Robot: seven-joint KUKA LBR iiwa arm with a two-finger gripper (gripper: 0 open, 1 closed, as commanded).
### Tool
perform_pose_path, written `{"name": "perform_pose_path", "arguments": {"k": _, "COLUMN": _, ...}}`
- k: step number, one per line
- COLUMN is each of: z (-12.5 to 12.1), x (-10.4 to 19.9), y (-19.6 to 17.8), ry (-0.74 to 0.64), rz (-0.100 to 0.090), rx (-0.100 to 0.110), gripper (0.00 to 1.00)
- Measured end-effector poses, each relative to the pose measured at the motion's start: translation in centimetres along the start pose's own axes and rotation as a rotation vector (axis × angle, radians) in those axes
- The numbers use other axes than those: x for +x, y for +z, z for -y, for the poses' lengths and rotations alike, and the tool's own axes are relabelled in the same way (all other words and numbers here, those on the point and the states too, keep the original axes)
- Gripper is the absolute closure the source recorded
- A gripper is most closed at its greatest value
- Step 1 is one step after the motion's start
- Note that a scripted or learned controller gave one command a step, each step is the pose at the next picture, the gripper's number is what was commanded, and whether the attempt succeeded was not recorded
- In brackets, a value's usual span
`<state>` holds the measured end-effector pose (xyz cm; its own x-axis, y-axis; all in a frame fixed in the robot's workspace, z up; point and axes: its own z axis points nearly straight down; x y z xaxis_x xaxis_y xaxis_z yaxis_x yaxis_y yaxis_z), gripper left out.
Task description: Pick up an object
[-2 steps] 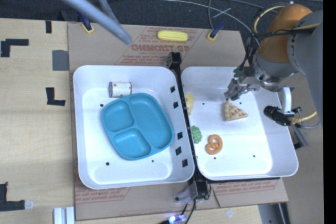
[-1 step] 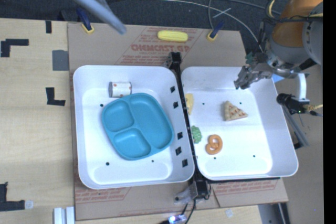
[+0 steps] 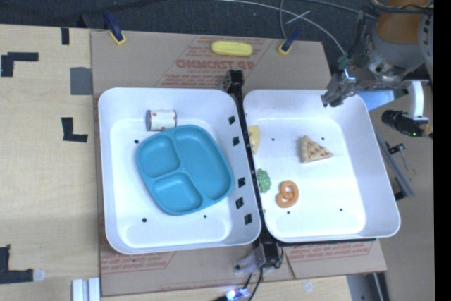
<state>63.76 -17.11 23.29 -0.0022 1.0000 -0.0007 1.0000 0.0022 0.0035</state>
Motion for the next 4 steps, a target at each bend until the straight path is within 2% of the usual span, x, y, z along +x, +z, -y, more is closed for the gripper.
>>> {"name": "perform_pose_path", "arguments": {"k": 1, "z": -0.1, "x": 0.0, "y": -3.3, "ry": 0.001, "rz": 0.0, "rx": 0.001, "gripper": 1.0}}
{"name": "perform_pose_path", "arguments": {"k": 3, "z": -0.8, "x": 8.9, "y": -2.3, "ry": -0.003, "rz": -0.001, "rx": 0.005, "gripper": 1.0}}
{"name": "perform_pose_path", "arguments": {"k": 4, "z": -1.3, "x": 14.2, "y": -0.4, "ry": -0.003, "rz": -0.001, "rx": 0.006, "gripper": 1.0}}
